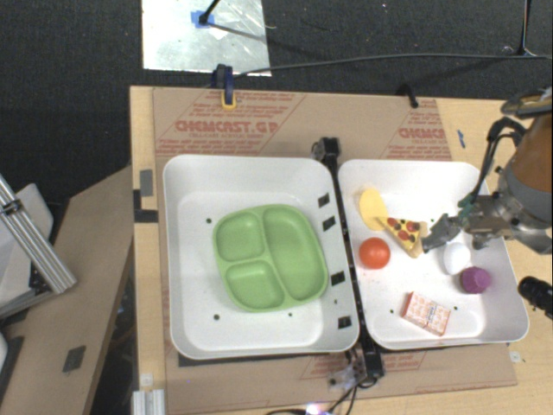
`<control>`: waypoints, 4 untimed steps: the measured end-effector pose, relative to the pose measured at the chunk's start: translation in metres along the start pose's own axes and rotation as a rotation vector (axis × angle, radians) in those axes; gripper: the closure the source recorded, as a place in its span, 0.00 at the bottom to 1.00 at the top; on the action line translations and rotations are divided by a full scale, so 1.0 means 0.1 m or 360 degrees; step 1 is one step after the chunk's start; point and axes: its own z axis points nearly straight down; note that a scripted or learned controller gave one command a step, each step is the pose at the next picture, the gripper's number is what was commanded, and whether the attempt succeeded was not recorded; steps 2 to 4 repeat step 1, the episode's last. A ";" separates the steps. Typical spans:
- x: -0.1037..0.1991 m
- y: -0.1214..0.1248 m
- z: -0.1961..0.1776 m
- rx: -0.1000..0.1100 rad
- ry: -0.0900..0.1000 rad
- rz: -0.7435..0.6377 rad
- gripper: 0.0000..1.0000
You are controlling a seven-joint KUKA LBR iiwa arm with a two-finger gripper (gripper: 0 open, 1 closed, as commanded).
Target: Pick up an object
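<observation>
The right bin (406, 180) holds a yellow banana-shaped toy (372, 206), a pizza slice toy (404, 233), a red tomato (374, 253), a white egg (455, 258), a purple toy (474, 278) and a pink patterned packet (427, 312). My gripper (442, 232) comes in from the right and hangs low over the bin, just right of the pizza slice and above the egg. Its dark fingers point left toward the slice. I see nothing held between them.
The left bin (186, 232) carries a green three-part divided tray (269, 256). Black clips run along the seam between the bins. A cardboard sheet lies under both bins, with a foil sheet (205, 22) and cables at the back.
</observation>
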 end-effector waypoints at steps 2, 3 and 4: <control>0.00 0.02 -0.06 -0.0019 -0.0003 -0.0004 0.00; 0.00 0.02 -0.06 -0.0019 -0.0003 -0.0004 0.00; 0.00 0.02 -0.06 -0.0019 -0.0003 -0.0004 0.00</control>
